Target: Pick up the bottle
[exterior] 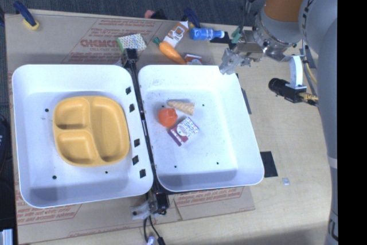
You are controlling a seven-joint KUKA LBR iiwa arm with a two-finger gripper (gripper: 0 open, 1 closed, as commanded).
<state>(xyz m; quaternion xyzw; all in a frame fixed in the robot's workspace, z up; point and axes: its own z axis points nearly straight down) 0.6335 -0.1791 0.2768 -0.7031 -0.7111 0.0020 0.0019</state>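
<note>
Bottle [205, 34] lying on cardboard behind the right bin [243, 123], my gripper [228, 63] over that bin's far corner, finger state I cannot tell.

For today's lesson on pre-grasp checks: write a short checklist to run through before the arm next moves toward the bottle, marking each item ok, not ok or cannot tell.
1. Bottle located: blue bottle lies on the cardboard behind the right bin, outside it. ok.
2. End effector over the bottle: it hangs above the bin's far right corner, to the right of the bottle. not ok.
3. Nothing held: cannot tell.
4. Clear approach: carrot and carton lie close on the bottle's left. not ok.
5. Bottle lying flat: ok.
</note>
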